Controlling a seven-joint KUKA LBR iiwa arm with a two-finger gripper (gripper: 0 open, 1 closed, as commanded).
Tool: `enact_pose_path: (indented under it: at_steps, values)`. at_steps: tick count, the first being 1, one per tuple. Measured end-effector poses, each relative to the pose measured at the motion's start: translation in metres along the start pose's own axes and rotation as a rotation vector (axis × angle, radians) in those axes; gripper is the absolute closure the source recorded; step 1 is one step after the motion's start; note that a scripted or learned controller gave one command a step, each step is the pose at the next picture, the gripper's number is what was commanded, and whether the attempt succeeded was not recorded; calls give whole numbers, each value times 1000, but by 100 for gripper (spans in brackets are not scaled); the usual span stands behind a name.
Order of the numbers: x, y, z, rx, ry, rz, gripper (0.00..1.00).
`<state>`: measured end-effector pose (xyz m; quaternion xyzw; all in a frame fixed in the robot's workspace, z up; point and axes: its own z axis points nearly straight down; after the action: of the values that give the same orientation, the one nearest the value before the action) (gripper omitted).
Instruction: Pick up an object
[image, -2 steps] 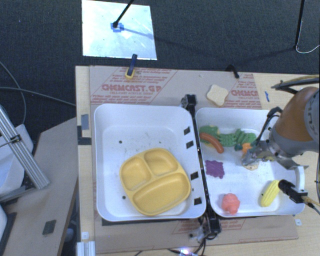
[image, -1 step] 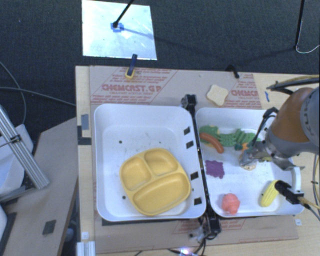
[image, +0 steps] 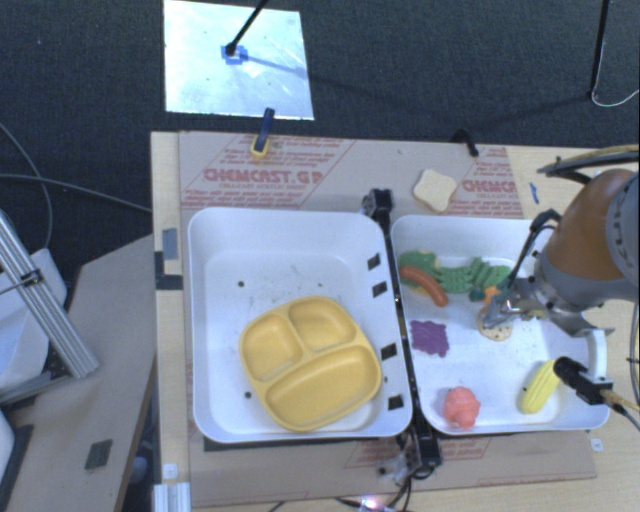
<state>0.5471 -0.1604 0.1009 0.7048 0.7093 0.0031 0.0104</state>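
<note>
The right bin (image: 470, 232) holds a green toy (image: 470, 274) with a red-orange sausage (image: 424, 284) beside it, a purple piece (image: 431, 337), a pink lump (image: 461, 405), a yellow corn cob (image: 540, 387) and a small round tan piece (image: 493, 326). My gripper (image: 503, 308) hangs low over the middle of this bin, right above the tan piece and just right of the green toy. The grey arm with its orange band (image: 600, 235) comes in from the right.
The left bin (image: 290, 235) carries a yellow divided plate (image: 311, 361). A tan slice (image: 435, 189) lies on the cardboard behind the right bin. A blue-and-yellow tool (image: 263, 134) lies at the back.
</note>
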Motion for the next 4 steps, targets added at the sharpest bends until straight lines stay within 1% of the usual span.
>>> enact_pose_path:
  at_steps: [1,2,3,4]
  values:
    - [37,-4,17,19,12,0,100]
    - [35,-3,5,16,10,-2,100]
    - [61,-12,16,20,12,1,100]
    - [59,-11,5,17,11,0,100]
